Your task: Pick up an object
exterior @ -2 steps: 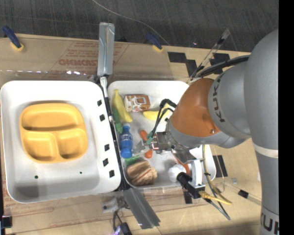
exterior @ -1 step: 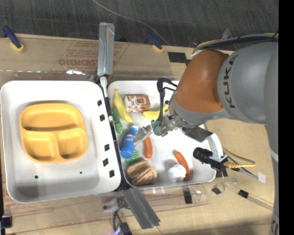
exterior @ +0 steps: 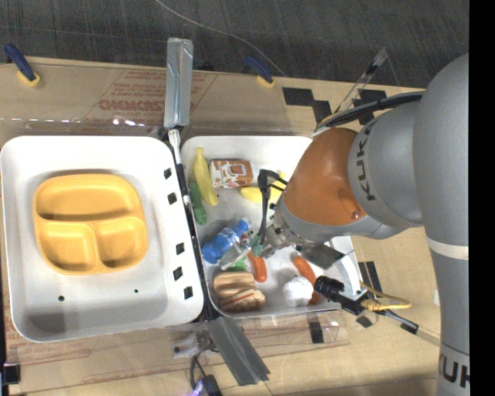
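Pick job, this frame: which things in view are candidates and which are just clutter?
Job:
gripper
right bin
blue bottle
sandwich
banana
brown carton
orange carrot
white ball

Lying about:
left bin
yellow tray
blue clamps

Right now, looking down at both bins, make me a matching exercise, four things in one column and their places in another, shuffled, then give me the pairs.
Things:
1. yellow tray
2. sandwich
3. banana
4. white ball

Places:
A. right bin, upper left, along the divider
B. middle of the left bin
C. right bin, near edge, beside the orange carrot
D. right bin, near left corner, below the blue bottle

Pairs: 1-B, 2-D, 3-A, 4-C
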Motion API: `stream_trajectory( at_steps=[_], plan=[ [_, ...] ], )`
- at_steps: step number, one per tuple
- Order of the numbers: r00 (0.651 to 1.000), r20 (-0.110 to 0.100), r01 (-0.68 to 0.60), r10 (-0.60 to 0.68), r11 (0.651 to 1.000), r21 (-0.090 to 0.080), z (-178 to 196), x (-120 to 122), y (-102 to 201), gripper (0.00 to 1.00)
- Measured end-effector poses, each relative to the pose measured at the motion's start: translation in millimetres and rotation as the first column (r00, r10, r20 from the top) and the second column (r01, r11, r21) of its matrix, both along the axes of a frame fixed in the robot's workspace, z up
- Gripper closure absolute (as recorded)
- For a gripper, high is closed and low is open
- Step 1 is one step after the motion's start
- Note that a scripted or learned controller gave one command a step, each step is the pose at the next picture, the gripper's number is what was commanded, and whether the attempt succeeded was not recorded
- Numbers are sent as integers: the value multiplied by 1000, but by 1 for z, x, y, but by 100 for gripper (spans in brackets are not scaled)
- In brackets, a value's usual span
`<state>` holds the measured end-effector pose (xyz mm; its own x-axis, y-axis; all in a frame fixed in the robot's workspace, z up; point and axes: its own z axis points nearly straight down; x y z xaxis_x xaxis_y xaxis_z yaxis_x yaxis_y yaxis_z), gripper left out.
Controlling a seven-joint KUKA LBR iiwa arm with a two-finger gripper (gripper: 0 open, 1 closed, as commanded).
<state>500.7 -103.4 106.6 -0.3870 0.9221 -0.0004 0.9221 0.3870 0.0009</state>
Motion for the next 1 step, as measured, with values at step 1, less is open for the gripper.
stream_trajectory(
  at_steps=[1],
  plan=[
    [1000, -1, -4, 4, 1000, 0, 9, 0, 0, 100]
  ],
)
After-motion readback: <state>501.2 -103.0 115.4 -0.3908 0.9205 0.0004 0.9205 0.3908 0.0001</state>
